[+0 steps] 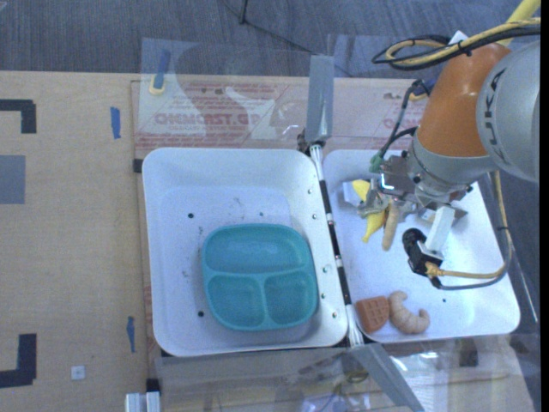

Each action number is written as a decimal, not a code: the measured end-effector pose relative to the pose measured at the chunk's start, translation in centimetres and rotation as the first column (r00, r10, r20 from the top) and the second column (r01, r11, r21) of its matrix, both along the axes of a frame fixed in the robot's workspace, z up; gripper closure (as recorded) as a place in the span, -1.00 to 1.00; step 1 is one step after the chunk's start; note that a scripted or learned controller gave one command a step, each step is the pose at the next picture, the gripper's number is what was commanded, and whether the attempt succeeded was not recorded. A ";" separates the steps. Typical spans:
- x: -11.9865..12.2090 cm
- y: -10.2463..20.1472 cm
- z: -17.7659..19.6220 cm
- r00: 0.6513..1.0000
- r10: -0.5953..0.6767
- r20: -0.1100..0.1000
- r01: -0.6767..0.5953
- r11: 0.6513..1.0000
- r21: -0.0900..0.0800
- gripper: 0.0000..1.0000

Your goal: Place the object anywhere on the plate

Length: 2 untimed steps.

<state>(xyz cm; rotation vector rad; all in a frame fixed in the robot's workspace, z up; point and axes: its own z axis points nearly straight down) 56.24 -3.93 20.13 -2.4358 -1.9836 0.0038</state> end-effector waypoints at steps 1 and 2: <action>-2.3 6.5 -1.7 0.988 0.156 -0.001 -0.156 0.988 0.002 1.00; -2.3 6.5 -1.7 0.988 0.155 0.000 -0.155 0.988 0.002 -1.00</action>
